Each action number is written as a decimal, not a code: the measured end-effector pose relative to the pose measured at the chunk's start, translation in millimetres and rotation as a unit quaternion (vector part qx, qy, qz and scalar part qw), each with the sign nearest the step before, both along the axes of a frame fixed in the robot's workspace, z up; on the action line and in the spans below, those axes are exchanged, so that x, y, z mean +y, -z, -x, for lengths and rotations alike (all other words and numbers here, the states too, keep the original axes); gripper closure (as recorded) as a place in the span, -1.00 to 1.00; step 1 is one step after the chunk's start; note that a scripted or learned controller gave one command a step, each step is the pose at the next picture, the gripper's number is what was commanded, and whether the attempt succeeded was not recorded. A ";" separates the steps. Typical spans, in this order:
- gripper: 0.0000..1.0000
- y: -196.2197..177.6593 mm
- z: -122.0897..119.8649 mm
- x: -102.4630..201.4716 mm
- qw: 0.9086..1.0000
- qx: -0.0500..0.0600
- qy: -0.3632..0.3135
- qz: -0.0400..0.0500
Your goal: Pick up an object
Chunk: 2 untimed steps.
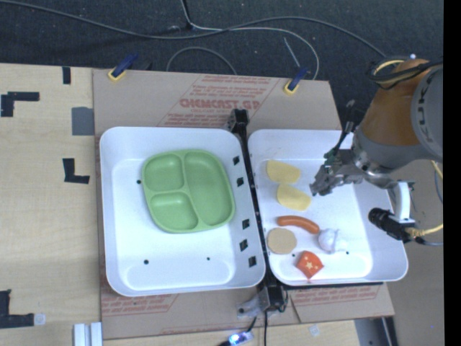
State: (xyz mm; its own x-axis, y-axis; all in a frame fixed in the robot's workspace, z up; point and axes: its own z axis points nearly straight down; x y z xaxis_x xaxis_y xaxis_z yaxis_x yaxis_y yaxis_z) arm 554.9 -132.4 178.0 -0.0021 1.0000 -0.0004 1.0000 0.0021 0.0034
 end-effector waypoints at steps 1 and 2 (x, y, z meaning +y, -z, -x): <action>1.00 -49.4 -7.3 -7.4 1.000 0.000 0.001 0.001; 1.00 -80.5 -7.9 -7.0 1.000 0.001 0.000 0.000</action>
